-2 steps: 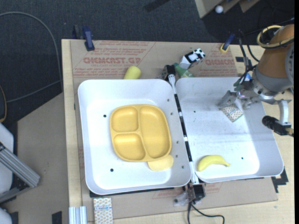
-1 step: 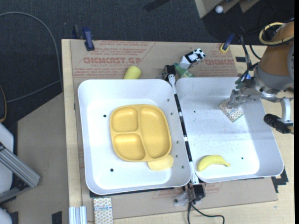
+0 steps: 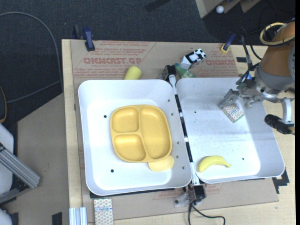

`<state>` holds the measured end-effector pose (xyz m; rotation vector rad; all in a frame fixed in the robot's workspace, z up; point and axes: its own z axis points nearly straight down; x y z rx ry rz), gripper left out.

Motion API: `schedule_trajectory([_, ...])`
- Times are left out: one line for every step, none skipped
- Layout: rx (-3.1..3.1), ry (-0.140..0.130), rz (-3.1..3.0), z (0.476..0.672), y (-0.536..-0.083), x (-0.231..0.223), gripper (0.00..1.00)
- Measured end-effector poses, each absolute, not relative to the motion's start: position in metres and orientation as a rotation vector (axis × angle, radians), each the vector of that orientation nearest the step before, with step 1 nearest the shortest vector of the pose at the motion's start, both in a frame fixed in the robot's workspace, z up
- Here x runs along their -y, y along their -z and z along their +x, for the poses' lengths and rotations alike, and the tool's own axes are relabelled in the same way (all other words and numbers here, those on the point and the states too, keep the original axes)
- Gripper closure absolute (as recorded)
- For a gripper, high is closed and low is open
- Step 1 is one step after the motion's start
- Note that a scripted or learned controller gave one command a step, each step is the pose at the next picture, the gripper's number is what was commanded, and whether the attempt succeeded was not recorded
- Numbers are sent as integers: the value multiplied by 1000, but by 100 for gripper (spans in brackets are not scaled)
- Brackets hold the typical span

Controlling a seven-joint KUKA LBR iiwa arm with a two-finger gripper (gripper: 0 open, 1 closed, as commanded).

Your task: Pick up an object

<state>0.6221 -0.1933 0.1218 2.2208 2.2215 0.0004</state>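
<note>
the arm [image 3: 276, 62] reaches in over the right edge of the tabletop [image 3: 112, 55] and brings its end effector [image 3: 233, 106] down in the right bin [image 3: 262, 163], near that bin's far edge and right of its middle. the metal fingers [image 3: 228, 99] point down and toward the left, and a small square patterned packet [image 3: 233, 112] sits right at their tips, touching or nearly so, turned like a diamond with one corner toward the bin's near edge. whether the fingers are apart, together or clamped on the packet cannot be told from this angle.

a yellow banana [image 3: 213, 163] lies in the same bin close to its near-left corner, its long axis running roughly left to right along the near edge, the curve arching up toward the far side and its thinner end pointing right. it is well apart from the end effector.

the left bin [image 3: 93, 125] holds a yellow divided plate [image 3: 140, 133] near its middle, with a pale yellow flat piece [image 3: 161, 164] showing from under the plate's near-right edge.

on the tabletop behind the bins lie a yellow cylinder-like object [image 3: 132, 72] by the left bin's far edge and a black-and-white toy [image 3: 194, 57] near the gap between the bins.
</note>
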Motion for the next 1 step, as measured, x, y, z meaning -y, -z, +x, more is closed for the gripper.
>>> schedule_trajectory([-2221, 2, 2222, 622, -103, 208, 0])
